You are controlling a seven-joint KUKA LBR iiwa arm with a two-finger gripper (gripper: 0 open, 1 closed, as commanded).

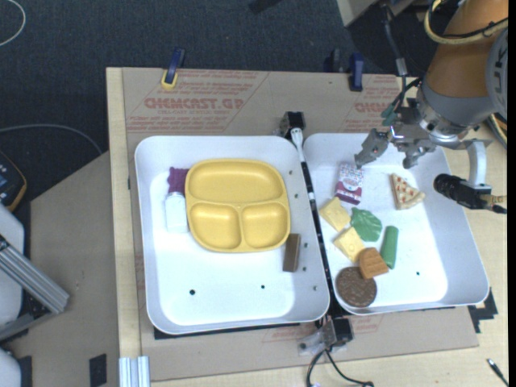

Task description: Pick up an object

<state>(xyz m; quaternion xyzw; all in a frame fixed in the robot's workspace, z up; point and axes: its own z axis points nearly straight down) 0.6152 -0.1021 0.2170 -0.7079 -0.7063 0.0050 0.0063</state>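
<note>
Where toys lie — tool (392,151) overhead

A: List the left bin (153,216) colours.
B: Bin white. Tray (238,204) yellow. Bottle (175,212) white, purple item (176,177) beside it. Bar (292,252) brown.

A: Right bin (459,256)?
B: White. Packet (349,184) maroon and white. Two cheese wedges (335,214) yellow. Leaf (367,224) and pod (389,246) green. Cookie (355,287) dark brown. Pizza slice (405,192) tan with red spots.

A: Desk (242,95)?
B: Tan, red lettering.

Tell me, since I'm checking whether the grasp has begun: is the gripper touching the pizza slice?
Apart. The camera view shows bare white bin floor between the open gripper and the pizza slice, which lies flat below it in the right bin.
</note>
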